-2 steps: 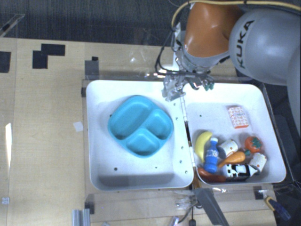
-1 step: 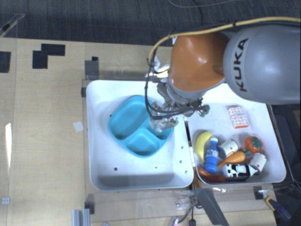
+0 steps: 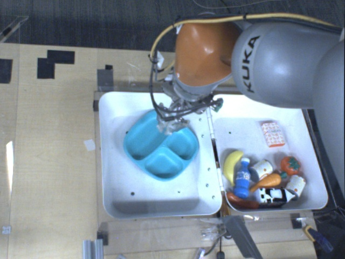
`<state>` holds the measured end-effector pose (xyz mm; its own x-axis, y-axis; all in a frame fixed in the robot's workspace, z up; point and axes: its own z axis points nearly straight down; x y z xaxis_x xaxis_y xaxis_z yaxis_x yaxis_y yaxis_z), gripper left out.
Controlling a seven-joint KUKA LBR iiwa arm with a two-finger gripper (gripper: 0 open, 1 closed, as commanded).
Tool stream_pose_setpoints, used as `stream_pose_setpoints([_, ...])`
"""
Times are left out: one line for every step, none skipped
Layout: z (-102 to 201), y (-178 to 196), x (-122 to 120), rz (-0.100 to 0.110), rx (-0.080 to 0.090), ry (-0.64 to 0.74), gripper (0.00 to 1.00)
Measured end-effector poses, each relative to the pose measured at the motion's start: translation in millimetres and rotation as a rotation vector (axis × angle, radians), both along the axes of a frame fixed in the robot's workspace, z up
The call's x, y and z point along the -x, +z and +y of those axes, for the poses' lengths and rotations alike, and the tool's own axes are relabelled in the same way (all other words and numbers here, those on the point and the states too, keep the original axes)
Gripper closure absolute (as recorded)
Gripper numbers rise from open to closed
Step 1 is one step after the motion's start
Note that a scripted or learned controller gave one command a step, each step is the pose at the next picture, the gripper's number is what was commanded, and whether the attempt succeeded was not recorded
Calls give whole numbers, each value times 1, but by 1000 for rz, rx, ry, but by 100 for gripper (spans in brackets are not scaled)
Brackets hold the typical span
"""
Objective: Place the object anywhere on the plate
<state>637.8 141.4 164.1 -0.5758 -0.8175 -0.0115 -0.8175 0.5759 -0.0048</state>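
Note:
A blue divided plate (image 3: 161, 147) lies in the left white bin (image 3: 116, 166). My gripper (image 3: 171, 124) hangs over the plate's upper middle, low above the ridge between its compartments. The orange band and grey wrist hide most of the gripper from above. I cannot make out any object at its tip. The loose objects lie in the right bin (image 3: 312, 144), apart from the gripper.
The right bin's lower part holds a banana (image 3: 232, 163), a blue bottle (image 3: 242, 178), a carrot (image 3: 268, 180), a red fruit (image 3: 291, 165), a black-and-white toy (image 3: 272, 197) and small white items. A pink patterned card (image 3: 273, 134) lies alone higher up.

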Motion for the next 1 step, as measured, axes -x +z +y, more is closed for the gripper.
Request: stream_pose_setpoints([2,13,-2,-10,-7,-6,100])
